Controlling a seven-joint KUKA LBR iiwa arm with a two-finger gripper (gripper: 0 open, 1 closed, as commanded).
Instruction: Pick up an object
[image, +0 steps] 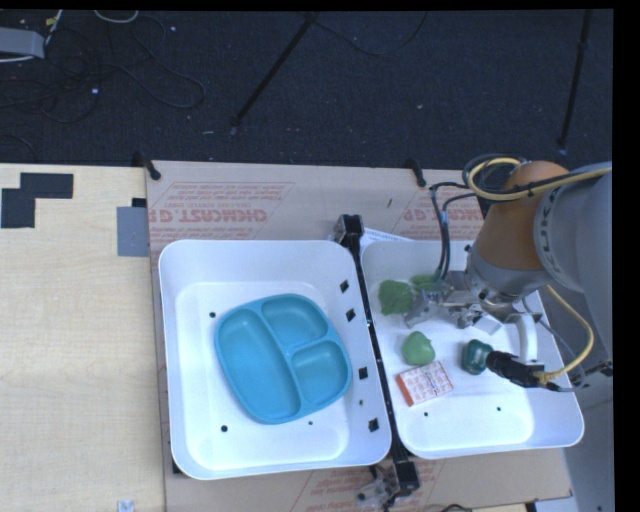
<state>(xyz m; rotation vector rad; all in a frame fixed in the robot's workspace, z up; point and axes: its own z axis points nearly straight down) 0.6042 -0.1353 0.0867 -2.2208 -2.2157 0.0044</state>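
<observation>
The right bin (480, 430) holds several small objects. A green leafy lump (394, 296) lies at its upper left. A paler green lump (418, 348) sits in the middle, and a dark teal object (476, 355) is to its right. A red and white packet (424, 383) lies flat below them. My gripper (432, 300) hangs low over the bin's upper part, just right of the leafy lump and above the paler lump. A bit of green shows right by its tip, and the wrist hides how it meets that object.
The left bin (190, 300) holds a blue divided plate (282, 355). A black clamp strip (362, 330) runs between the bins. The grey arm with its orange band (520, 225) and cables covers the right bin's upper right. Cardboard lies under both bins.
</observation>
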